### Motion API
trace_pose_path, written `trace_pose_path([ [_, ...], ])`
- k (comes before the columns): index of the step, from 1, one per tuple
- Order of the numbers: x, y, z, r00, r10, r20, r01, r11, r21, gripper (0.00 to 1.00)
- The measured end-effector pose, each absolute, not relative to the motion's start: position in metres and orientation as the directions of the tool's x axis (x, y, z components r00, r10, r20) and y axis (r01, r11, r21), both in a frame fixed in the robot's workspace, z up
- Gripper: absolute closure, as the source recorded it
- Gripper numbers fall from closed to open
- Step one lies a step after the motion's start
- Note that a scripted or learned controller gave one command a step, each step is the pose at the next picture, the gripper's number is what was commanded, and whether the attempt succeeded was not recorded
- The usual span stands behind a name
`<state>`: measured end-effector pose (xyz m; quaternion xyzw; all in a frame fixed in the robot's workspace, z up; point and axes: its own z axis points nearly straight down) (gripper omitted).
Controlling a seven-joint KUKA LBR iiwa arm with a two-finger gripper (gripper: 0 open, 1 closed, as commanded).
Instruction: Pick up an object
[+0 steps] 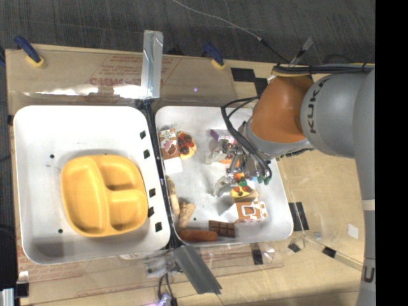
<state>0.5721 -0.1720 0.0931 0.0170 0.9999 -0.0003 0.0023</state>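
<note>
One arm (338,113) reaches in from the right, its orange band (279,110) sitting over the right bin's (191,116) upper right corner. The gripper (245,171) points down into that bin, just right of its centre; we cannot tell whether it is released or clenched — cables and wrist hardware hide it.

Taking the right bin as our landmark: the small objects lie inside it. A food-picture card (176,144) lies at its upper left beside the dividing wall, clear wrapped pieces (223,146) near the middle top, a colourful toy piece (243,190) right under the gripper, an orange-and-white box (250,211) at lower right, a brown chocolate bar (222,227) and a sausage (197,236) along the bottom edge, and bread-like pieces (180,209) against the left wall.

Open floor in this bin lies in a strip through the middle-left. Left of it, the other bin (38,126) holds a yellow divided tray (103,195) — bare white floor all round it.
</note>
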Motion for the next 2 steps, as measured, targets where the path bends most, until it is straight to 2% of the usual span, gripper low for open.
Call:
trace_pose_path([
  [1,0.556,-0.115,0.091,-0.964,0.264,0.005,0.264,0.964,0.001,0.0],
  [2,0.552,-0.126,0.121,-0.934,0.358,-0.001,0.358,0.934,0.0,0.0],
])
